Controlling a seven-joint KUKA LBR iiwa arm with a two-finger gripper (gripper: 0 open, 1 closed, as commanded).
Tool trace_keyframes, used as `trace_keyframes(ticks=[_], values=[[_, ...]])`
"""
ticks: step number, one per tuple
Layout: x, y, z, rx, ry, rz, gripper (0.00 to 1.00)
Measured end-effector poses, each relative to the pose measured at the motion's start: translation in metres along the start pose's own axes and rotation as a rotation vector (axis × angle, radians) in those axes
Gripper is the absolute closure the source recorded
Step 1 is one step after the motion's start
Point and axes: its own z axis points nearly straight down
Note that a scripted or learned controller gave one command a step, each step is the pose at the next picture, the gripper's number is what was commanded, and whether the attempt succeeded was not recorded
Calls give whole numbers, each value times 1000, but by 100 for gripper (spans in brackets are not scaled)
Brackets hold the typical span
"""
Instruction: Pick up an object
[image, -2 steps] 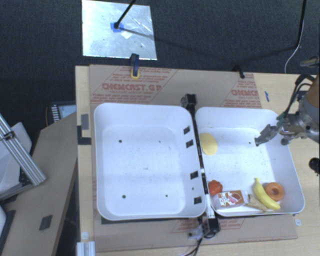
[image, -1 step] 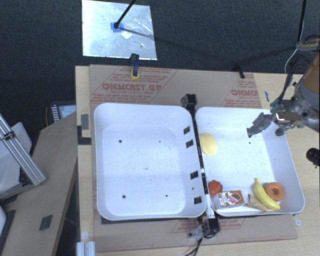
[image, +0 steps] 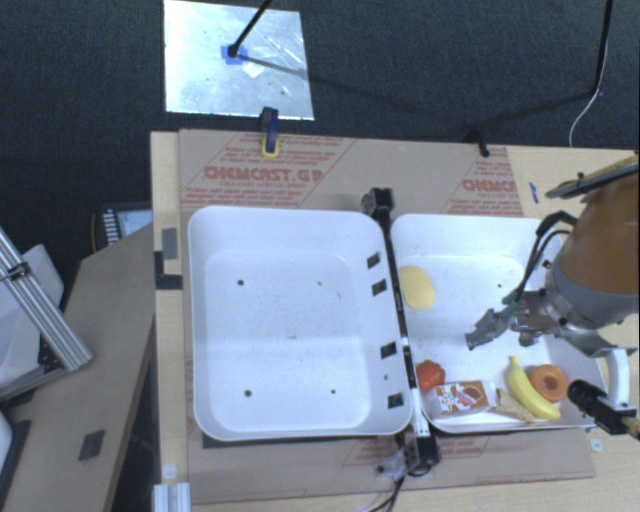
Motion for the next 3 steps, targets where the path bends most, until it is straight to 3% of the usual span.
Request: trace_keyframes(ticks=[1,3], values=[[20,9,111,-11,-2,-2,0],[28,2,106,-13,-3,-1,0]])
